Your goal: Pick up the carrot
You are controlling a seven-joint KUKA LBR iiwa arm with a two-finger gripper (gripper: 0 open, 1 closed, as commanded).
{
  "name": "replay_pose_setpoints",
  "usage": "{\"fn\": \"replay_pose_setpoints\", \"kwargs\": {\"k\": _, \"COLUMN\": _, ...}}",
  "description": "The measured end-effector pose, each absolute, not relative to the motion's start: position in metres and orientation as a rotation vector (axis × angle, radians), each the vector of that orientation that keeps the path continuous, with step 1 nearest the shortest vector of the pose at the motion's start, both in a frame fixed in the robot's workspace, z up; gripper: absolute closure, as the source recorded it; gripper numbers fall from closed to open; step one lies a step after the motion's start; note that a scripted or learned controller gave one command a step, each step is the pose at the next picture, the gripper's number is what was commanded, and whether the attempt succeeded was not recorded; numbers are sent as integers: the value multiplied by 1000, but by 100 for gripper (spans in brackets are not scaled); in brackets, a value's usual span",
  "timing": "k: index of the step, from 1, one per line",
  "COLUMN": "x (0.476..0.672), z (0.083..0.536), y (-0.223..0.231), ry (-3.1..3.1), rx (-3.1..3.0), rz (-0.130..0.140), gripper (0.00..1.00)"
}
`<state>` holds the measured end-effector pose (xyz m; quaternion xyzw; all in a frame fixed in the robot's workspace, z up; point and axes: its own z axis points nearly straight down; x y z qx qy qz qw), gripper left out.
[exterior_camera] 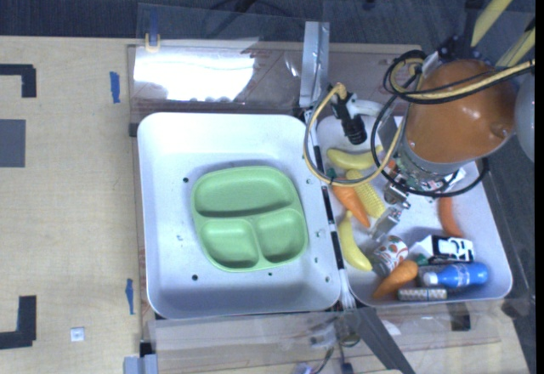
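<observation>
**Right bin inspection: gripper low among mixed items, carrot not held**

Nearest the camera, along the lower edge of the right bin (pixel 497 266), lie a blue bottle (pixel 455 276), a small black-and-white box (pixel 450 246) just above it, and an orange carrot (pixel 396 279) at lower centre of that bin, lying at a slant with its thick end up and to the right. A red-and-white round item (pixel 390 252) sits just above the carrot, touching or nearly so.

Further up, a yellow banana (pixel 353 243) lies along the bin's left wall. A second carrot-like orange piece (pixel 351 201) lies above it, beside a yellow corn cob (pixel 366 195), with another yellow item (pixel 350 159) above those. One more orange piece (pixel 448 213) lies at the right side of the bin.

The gripper (pixel 387 223) hangs in the middle of the right bin, below the arm's orange band (pixel 456 113), just above the red-and-white item. Whether the fingers are wide or narrow cannot be told; nothing is seen between them.

The left bin (pixel 161 194) holds a green divided tray (pixel 249 216), lying flat in the centre. Both bins rest on the light wooden worktop (pixel 64 194).
</observation>
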<state>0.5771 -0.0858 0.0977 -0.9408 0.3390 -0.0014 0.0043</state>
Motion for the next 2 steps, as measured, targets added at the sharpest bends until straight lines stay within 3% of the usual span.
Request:
{"fn": "replay_pose_setpoints", "kwargs": {"k": 1, "x": 578, "z": 107, "y": -82, "ry": 1063, "rx": -2943, "rz": -4, "gripper": 100}}
{"fn": "replay_pose_setpoints", "kwargs": {"k": 2, "x": 578, "z": 107, "y": -83, "ry": 1063, "rx": -2943, "rz": -3, "gripper": 0}}
